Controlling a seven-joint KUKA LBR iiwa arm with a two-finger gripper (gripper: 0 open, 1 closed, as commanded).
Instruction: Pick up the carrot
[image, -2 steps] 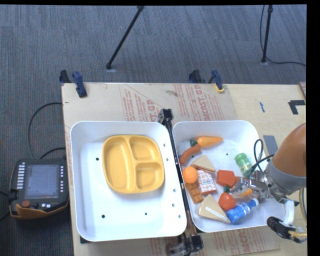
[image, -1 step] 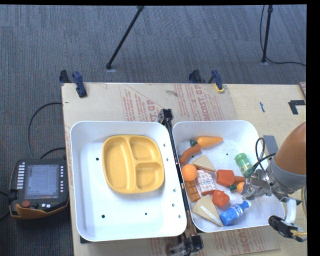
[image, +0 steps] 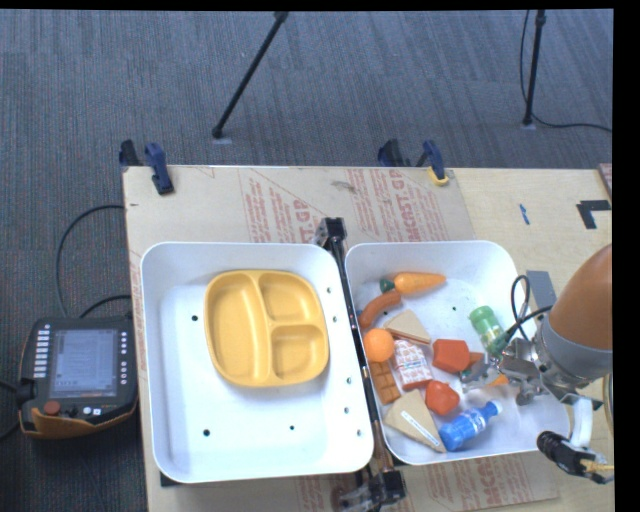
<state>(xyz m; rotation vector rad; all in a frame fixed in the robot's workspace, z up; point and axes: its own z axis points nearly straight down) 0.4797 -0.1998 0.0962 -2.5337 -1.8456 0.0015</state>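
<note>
Carrot (image: 420, 283) retrieval looks to be at the approach step, judging by how things lie: the vegetable sits untouched at the far edge of the right bin (image: 455, 250), its orange tip pointing toward the bin's far right corner and its green stub toward the divider between the bins.

Starting at the gripper (image: 497, 368), it hangs low over the near right part of that bin, close to the right wall, with the grey wrist and orange-banded arm (image: 590, 320) coming in over the bin's right edge. How its working end stands I cannot tell; metal parts and cable clutter hide it, and nothing is visibly held.

Just beside it lie a red block (image: 451, 354), a green bottle (image: 487, 325) and, toward the near edge, a blue bottle (image: 468, 425) and a red-orange piece (image: 442, 397). Further toward the divider sit a printed packet (image: 411, 364), an orange ball (image: 378, 345), two pale wedges (image: 413, 418) and a sausage (image: 379, 308) touching or almost touching the carrot's green end.

The next move, as I judge it, calls for rising clear of the clutter, travelling to the far edge, and aligning across the carrot's narrow width, away from the sausage.

The left bin (image: 170, 400) holds a yellow divided plate (image: 266, 326).
</note>
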